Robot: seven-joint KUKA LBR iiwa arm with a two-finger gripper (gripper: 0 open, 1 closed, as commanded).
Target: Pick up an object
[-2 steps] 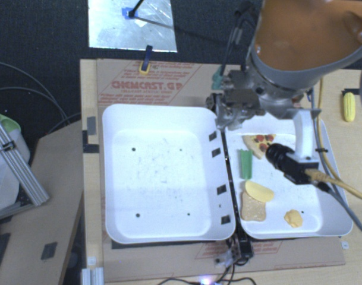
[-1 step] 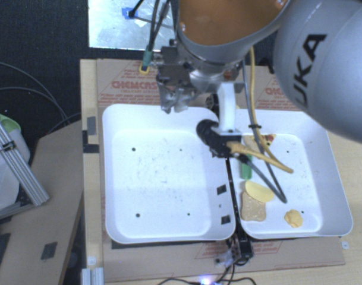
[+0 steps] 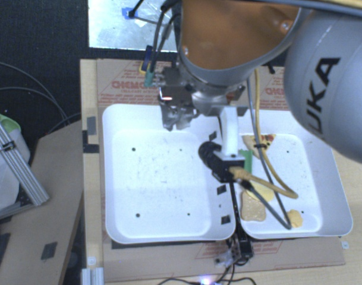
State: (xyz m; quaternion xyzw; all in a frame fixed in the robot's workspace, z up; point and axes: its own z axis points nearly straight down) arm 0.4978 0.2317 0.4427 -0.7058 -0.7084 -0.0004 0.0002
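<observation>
Seemingly the tan object (image 3: 253, 206) lies well right of the gripper (image 3: 178, 119), whose grip is unclear.

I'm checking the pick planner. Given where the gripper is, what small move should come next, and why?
Probably shift the gripper toward the right white bin: it hangs over the left white bin's far edge, while the flat tan piece and other objects lie in the right one.

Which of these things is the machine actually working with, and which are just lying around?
Part of the job:
- gripper, over the left bin
- right bin, with tan pieces and a small green piece

Just lying about:
- cardboard sheet under the bins
- metal rails at the left
</observation>
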